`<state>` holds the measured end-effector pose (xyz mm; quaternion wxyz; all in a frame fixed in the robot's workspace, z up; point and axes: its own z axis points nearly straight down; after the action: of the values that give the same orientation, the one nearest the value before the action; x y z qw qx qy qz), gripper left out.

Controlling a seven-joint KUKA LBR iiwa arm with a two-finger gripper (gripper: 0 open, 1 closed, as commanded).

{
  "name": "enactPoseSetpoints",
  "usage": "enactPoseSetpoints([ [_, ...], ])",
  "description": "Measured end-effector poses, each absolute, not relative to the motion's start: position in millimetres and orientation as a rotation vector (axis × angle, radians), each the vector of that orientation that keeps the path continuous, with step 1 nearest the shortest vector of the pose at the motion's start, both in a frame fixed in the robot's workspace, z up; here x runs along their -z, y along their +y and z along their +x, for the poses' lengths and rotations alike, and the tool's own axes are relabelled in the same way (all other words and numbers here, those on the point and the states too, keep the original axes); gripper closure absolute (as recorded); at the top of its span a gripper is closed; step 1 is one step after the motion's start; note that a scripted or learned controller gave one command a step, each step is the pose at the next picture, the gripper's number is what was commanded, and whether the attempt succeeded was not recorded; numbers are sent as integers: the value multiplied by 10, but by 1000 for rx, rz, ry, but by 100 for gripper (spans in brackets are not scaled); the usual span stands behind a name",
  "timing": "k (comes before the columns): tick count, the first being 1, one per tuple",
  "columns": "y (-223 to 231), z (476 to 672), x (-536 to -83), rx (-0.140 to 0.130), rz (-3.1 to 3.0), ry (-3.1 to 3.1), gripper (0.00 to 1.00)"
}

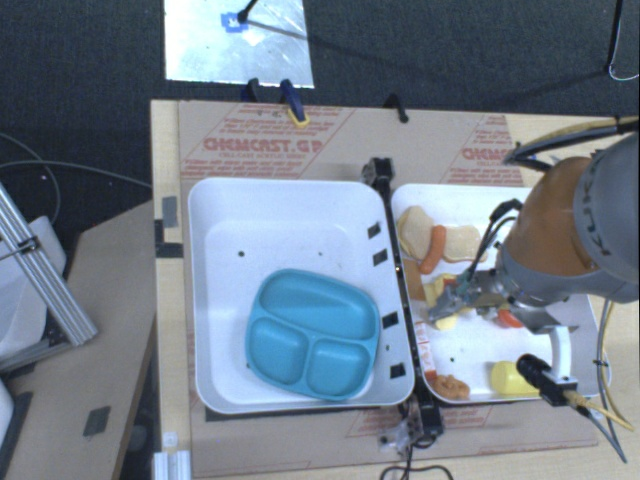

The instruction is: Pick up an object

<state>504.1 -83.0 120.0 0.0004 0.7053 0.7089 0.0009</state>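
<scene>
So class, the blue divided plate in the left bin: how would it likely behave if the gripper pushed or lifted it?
The blue divided plate looks like rigid moulded plastic, so probably stiff and light. Lying flat on the left bin floor, it would likely slide, not roll. Its low rounded rim may offer a poor pinch.

Robot arm (590,233): bulky rounded segments in matt grey, with a broad orange band (545,223) wrapped around the link above the wrist. A thin black cable (492,230) loops along the orange band's side nearest the tool. The gripper (455,298) is a small dark assembly, narrower than the wrist behind it. Further black cables (560,140) run along the link behind the band
</scene>
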Motion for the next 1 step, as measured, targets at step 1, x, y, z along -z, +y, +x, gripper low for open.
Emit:
enactPoseSetpoints([
  [1,-1027,5402,-1649,-6,2212,2221,0],
])
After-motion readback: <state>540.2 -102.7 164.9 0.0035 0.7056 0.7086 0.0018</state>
